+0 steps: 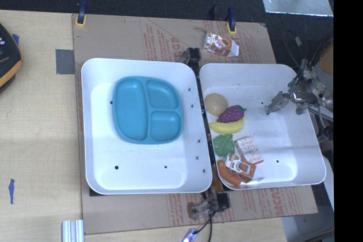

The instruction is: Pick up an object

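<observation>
Several toys (231, 115) crowd the right bin (283, 164) against its left wall, so my fingers (277, 103), seemingly parted and gripping nothing, hang well apart from them.

Light wooden bench (34, 139), brown cardboard sheet (142, 39) laid flat across it, two white bins (99, 173) touching side by side on the cardboard, small snack packet (221, 45) behind the right bin (306, 170), black-and-yellow device (7, 59) at left edge.

Red print is seen on the cardboard sheet (170, 37) under the bins and on small packets (220, 45), but none is legible.
</observation>
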`<state>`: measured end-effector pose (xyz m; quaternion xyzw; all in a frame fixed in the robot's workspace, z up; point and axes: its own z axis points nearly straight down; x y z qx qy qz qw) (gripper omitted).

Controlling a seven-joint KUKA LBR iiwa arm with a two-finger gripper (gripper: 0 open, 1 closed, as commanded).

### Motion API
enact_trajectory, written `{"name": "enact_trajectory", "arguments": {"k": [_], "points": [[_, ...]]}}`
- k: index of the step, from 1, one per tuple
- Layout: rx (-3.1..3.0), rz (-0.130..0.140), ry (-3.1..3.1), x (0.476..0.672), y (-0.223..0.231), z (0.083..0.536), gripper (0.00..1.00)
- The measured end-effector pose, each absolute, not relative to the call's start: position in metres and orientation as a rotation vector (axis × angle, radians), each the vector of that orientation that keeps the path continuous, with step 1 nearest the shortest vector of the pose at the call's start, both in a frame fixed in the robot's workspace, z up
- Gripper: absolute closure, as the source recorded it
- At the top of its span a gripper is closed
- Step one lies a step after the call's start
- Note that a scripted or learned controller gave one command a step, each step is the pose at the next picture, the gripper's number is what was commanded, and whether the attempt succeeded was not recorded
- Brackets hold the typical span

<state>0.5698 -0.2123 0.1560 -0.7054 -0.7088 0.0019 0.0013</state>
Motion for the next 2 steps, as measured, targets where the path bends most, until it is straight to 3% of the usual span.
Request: {"name": "enact_trajectory", "arguments": {"k": [1,2], "points": [[-2.217,0.002,-2.225,0.586,-0.207,0.226,0.0],[-2.214,0.004,-2.229,0.609,-0.212,0.2,0.0]]}}
